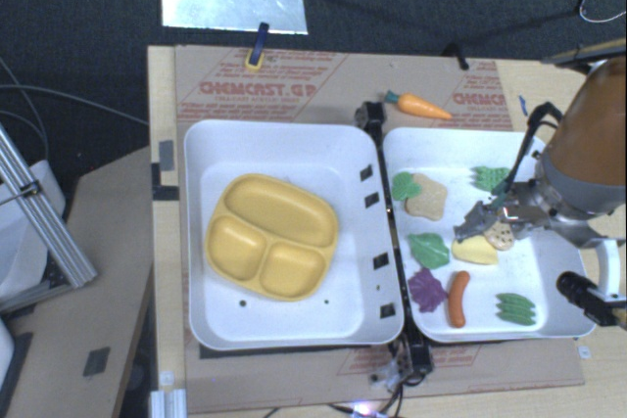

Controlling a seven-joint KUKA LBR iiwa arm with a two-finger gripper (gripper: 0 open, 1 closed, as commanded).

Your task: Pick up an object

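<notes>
My gripper [478, 222] reaches in from the right and hangs low over the middle of the right bin [558, 333]. Directly beneath its tip lie a yellow toy piece [474, 253] and a speckled cookie [501, 237]. Around it are a slice of toast [427, 199] with a green leaf [404, 184], a lettuce piece [490, 177], a green leaf [429, 250], purple grapes [426, 290], an orange sausage [458, 299] and a green pea pod [515, 308]. I see nothing lifted off the bin floor.
The left bin [211, 147] holds a yellow divided plate [272, 235]. A toy carrot [419, 106] lies on the cardboard behind the bins. The arm's grey body [588, 171] covers the right bin's far right side. Black clips line the wall between the bins.
</notes>
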